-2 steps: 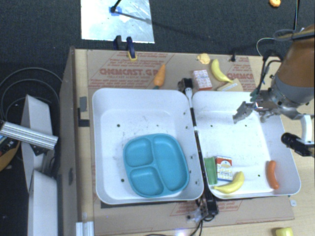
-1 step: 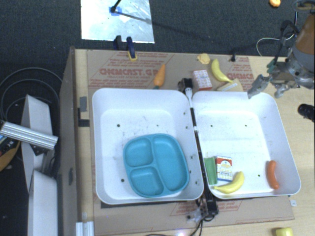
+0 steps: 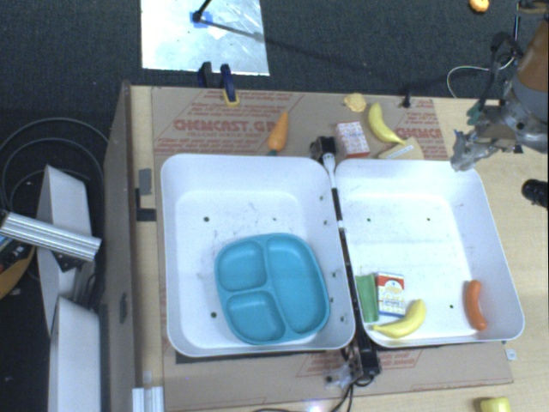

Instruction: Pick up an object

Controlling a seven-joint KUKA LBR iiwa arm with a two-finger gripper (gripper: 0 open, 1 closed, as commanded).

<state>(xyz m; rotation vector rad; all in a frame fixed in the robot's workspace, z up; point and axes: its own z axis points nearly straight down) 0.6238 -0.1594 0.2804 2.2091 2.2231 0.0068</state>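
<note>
Gripper [image 3: 464, 154] hangs over right bin [image 3: 429, 204] far right corner rim; can't tell jaw state. Bin's far half bare. Along near wall: banana [image 3: 405, 319], small box [image 3: 390, 293] touching it, orange sausage [image 3: 474, 305] at right wall.

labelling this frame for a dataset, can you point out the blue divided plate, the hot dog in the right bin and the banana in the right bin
blue divided plate [image 3: 271, 287]: camera view, on the ridge where its compartments meet.
hot dog [image 3: 474, 305]: camera view, middle of its length.
banana [image 3: 405, 320]: camera view, on the curved yellow body.
</note>
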